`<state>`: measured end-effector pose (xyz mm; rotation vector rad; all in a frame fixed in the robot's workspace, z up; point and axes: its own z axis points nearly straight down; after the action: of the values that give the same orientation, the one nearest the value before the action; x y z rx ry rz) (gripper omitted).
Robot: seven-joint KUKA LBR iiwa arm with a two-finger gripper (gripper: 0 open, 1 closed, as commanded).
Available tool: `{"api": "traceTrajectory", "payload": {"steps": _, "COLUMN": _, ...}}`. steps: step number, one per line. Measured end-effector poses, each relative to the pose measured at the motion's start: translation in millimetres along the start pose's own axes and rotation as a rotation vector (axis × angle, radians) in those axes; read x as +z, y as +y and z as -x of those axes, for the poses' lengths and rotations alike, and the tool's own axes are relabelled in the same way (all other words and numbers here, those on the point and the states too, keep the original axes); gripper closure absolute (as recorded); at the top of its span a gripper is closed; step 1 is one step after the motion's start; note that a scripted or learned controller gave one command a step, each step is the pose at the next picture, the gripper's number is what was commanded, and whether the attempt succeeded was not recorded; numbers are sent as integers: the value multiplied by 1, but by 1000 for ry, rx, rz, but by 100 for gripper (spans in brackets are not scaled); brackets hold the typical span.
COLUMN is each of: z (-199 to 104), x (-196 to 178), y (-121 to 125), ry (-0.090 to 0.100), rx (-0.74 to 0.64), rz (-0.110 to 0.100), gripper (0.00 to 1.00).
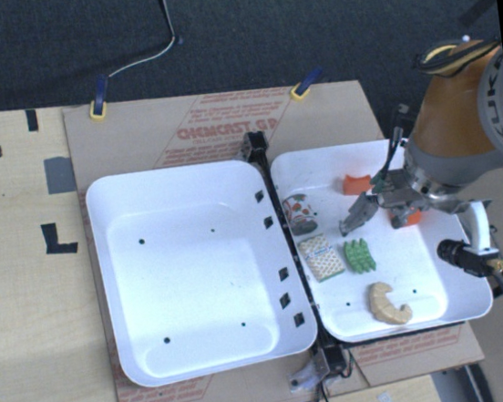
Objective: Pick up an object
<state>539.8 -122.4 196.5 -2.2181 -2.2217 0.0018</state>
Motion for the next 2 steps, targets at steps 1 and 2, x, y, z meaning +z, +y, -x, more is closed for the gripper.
{"api": "traceTrajectory", "payload": {"steps": 1, "z": -4, "x": 114, "y": 34, "ry": 1, "rx": 1, "rz": 7, "gripper": 0}}
{"api": "traceTrajectory", "payload": {"steps": 2, "z": -43, "x": 5, "y": 58, "ry": -1, "rx": -5, "rz": 13, "gripper": 0}}
